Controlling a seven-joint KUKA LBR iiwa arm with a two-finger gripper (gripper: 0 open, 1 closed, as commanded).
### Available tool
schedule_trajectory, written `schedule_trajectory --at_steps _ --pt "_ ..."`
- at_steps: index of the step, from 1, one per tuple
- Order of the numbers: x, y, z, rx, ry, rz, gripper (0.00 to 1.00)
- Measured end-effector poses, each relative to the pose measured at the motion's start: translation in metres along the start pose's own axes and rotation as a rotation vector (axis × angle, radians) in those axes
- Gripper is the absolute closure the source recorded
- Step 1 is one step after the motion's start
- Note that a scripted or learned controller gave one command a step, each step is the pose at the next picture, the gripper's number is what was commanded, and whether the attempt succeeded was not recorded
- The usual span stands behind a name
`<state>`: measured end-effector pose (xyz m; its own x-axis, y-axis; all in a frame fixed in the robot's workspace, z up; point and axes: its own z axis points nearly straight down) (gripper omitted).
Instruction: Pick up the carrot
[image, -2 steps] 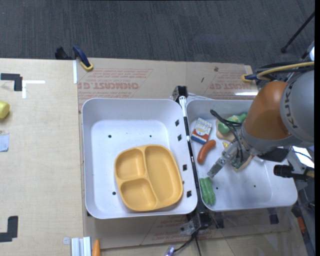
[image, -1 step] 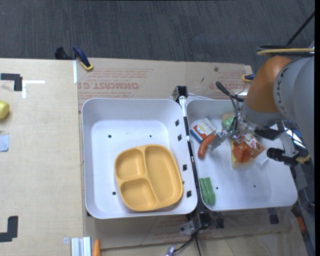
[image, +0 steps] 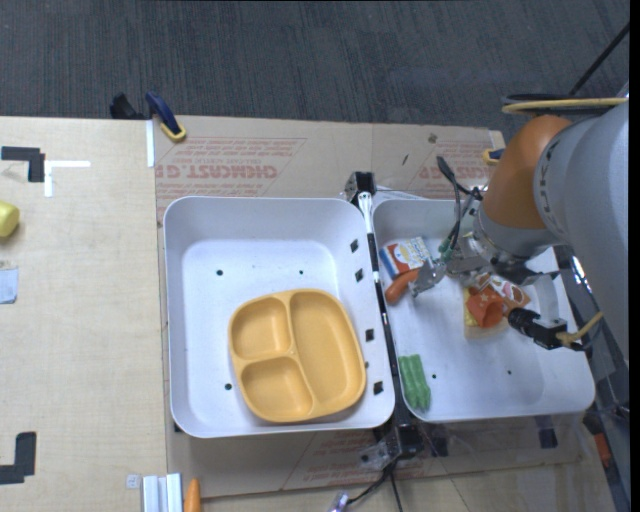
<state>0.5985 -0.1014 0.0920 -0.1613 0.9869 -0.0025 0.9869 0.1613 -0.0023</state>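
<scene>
Here the carrot (image: 398, 287) lies just left of the tool (image: 432, 277), long axis slanting up-right toward its tip; whether the tool is open or closed, can't tell.

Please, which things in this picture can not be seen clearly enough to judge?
- Gripper: too small in the camera view; open, shut or touching the carrot cannot be judged.
- Carrot: partly hidden by the gripper.
- Carton: print too small to read.
- Orange packet: blurred, contents unclear.
</scene>
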Motion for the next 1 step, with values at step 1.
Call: schedule_trajectory --at_steps 1 --pt "0.0688 -0.0243 -0.1597 -0.004 -0.002 -0.307 0.00"
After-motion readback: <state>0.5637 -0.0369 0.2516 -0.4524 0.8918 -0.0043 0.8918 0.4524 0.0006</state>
